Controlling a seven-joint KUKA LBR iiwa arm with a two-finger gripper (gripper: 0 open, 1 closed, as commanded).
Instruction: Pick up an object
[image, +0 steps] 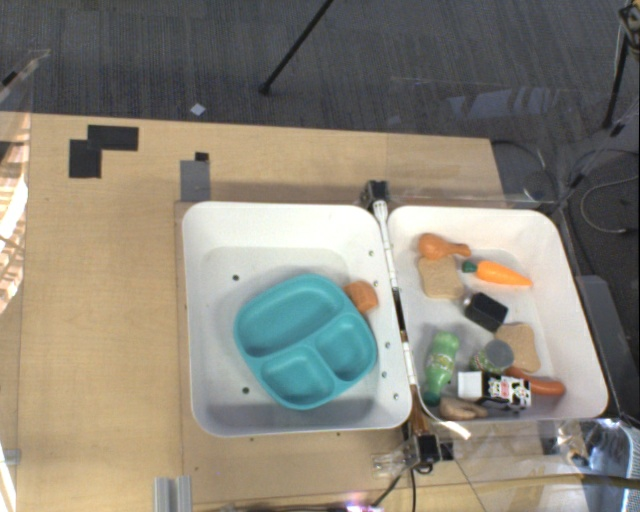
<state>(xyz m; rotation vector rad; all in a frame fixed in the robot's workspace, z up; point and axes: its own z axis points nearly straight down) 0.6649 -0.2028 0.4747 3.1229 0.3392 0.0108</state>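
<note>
Gripper: whether it is spread or pressed together cannot be told from this frame, and nothing is seen held.
Left bin (200, 300): a teal divided plate (305, 340) lies at the centre. A small orange-brown piece (362, 296) touches the plate's upper right edge, close to the bin's right wall.
Right bin (560, 260): this bin, right of centre in the frame, holds the crowd of pickable things.
Near its left wall: a green bottle (440, 362) is in the lower half. A tan bread slice (437, 278) sits above it, with an orange-brown lump (440, 245) at the top.
Mid-bin: a carrot (495, 272) lies on its side just right of the bread slice. A black block (486, 310) sits below the carrot with bare floor around it.
Lower cluster: a grey round piece (497, 354), a second bread slice (520, 345), a black-and-white box (495, 388) and a reddish sausage (540, 385) are packed together, touching or nearly so.
Likely best target: probably the carrot or the black block, as each has some open floor beside it.
How to do it well: come straight down over the chosen thing's middle. Set the closing line across its narrow width, for the carrot across its length.
Risk: the lower cluster and anything against a wall would likely be nudged or pinched along with a neighbour.
</note>
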